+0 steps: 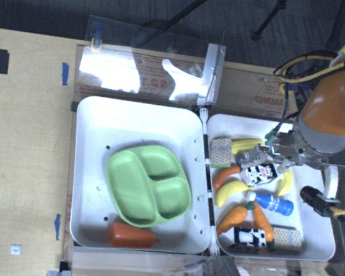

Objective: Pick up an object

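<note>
1. Plastic toys crowd the right white bin (pixel 325 243): a smooth yellow banana (pixel 230 192) near its left wall, two ridged orange carrots (pixel 247 217) towards the front edge, and a glossy blue bottle (pixel 275 205) beside them.
2. Gripper (pixel 264 157) sits low over the pile near the back edge; I cannot tell how it is set.
3. The left white bin (pixel 89 155) holds a matte green divided tray (pixel 148 184), with a smooth orange-red oblong piece (pixel 132 235) at its front edge.

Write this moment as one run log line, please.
arm: over right white bin | claw: above black-and-white toy | left white bin: green divided plastic plate, orange carrot | pick: unconfirmed
</note>
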You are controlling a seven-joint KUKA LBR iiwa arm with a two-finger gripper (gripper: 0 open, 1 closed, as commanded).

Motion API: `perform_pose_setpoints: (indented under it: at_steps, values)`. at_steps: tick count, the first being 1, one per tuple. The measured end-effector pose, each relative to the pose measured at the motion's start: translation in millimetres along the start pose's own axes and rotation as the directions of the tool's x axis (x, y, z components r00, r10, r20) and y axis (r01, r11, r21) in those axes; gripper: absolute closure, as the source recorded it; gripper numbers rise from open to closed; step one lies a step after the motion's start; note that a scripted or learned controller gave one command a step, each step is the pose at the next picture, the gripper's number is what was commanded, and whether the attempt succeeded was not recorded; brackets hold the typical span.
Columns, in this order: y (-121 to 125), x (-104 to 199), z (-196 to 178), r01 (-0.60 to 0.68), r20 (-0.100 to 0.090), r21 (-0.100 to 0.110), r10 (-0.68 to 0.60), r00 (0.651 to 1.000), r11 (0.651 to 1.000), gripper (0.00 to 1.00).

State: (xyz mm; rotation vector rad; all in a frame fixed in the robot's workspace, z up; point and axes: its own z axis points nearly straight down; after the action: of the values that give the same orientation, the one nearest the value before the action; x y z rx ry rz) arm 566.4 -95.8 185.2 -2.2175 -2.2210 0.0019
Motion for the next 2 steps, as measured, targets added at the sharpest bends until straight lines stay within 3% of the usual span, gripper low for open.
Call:
perform_pose_setpoints:
  at_steps: [1, 2]
  values:
    - [-53, -68, 73, 0.144, 0.001, -0.002, -0.144, 0.990, 0.990, 0.00]
    - [-85, -64, 98, 0.285, 0.005, -0.009, -0.285, 0.959, 0.959, 0.00]
